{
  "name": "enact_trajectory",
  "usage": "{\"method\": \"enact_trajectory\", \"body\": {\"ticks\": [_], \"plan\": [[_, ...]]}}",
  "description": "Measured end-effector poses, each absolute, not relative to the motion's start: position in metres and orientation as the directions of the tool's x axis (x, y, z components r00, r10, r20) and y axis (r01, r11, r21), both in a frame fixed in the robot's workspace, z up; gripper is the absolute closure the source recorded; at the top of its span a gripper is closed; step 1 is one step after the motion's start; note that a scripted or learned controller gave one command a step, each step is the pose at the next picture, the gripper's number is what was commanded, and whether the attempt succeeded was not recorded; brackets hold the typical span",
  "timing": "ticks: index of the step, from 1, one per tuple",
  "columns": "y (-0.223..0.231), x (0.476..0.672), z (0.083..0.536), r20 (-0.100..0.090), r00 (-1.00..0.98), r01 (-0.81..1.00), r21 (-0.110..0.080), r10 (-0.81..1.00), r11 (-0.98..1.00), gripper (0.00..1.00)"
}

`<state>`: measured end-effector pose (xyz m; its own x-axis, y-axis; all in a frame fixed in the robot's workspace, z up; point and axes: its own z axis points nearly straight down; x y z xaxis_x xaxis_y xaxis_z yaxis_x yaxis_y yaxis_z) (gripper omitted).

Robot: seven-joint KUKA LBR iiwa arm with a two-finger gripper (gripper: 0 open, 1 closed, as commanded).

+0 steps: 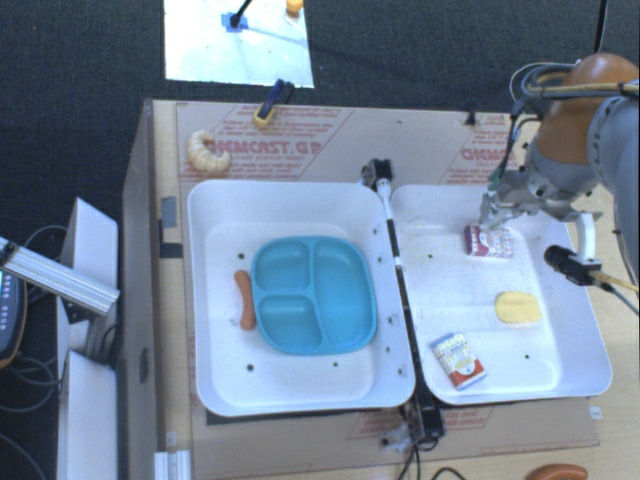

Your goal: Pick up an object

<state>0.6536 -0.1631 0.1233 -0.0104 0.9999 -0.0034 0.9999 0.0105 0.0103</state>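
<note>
At right bin point(590, 368): small red-and-white packet point(488, 242), near the far wall.
Gripper point(496, 211): just above packet; its state I cannot tell.
Handling: probably light, crinkly, slippery; better pinch across the short sides.

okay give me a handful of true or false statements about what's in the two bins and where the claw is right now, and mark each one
1. The blue divided tray lies in the left bin. True.
2. The sausage lies inside one of the tray's compartments. False: it lies on the bin floor beside the tray's left edge.
3. The claw is over the right bin, just above the red and white packet. True.
4. The yellow sponge-like piece is in the left bin. False: it is in the right bin, below the packet in the view.
5. The small orange and white box lies near the front of the right bin. True.
6. The arm is reaching into the left bin. False: it is over the right bin's far part.
</note>
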Motion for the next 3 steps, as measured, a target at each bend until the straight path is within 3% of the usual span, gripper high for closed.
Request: {"method": "enact_trajectory", "body": {"ticks": [1, 2, 3], "plan": [[-0.163, 0.653, 0.123, -0.004, -0.011, 1.0, 0.01, 1.0, 0.011, 0.0], [-0.14, 0.663, 0.09, -0.005, -0.005, 1.0, 0.01, 1.0, 0.005, 0.0], [-0.141, 0.666, 0.103, -0.011, -0.008, 1.0, 0.02, 1.0, 0.008, 1.0]]}}
